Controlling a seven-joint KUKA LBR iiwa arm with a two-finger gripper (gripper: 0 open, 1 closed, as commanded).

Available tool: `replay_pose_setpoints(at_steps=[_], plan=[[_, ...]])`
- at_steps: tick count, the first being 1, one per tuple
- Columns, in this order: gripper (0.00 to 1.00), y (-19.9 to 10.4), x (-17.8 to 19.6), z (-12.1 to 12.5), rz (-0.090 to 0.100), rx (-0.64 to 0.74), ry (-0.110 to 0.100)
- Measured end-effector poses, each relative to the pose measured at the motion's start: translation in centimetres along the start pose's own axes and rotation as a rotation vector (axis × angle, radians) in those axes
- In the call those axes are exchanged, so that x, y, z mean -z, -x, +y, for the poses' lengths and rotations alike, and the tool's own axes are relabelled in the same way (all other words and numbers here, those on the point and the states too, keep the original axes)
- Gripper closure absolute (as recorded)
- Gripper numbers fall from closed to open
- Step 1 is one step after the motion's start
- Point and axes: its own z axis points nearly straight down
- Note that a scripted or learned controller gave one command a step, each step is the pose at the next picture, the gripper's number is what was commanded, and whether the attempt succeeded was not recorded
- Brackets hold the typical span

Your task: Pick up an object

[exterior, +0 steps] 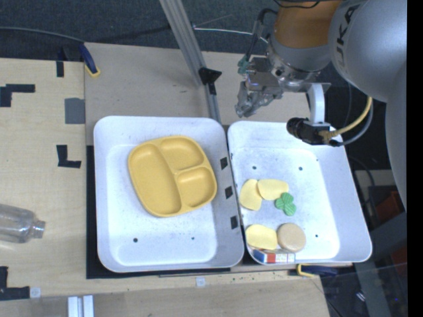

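arm: mine comes in from the view's right, grey shell, orange band just above the wrist, wrist bent down toward the bench.
gripper (250, 104): hangs above the far rim of the right bin (330, 177), close to the seam between the two bins. Nothing between my fingers; whether they're spread or closed, can't tell at this angle.
writing: partial dark letters on my arm shell at the view's top right, cut off by the edge, not readable.
pieces: all in the right bin, toward the camera from my gripper and well apart from it. Two pale yellow slices (262, 191) overlap mid-bin; green bit (286, 205) just beside them.
near rim: yellow chunk (262, 236) touching a tan round piece (291, 237). Under them a small item with red and blue (273, 257), no legible label.
left bin (106, 177): toward the view's left of my gripper, holds a yellow divided plate (172, 175), three compartments.
bench: clear bottle (20, 223) lying on its side at the view's far left, outside the bins.
pole (185, 35): metal, slants up just left of my gripper.
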Motion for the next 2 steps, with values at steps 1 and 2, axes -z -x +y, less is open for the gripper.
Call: replay_pose_setpoints(at_steps=[1,2], plan=[[1.0,0.6,-13.8,-4.3,-0.003,-0.006,-0.01],[1.0,-1.1,-12.7,-12.9,-0.001,-0.005,-0.006]])
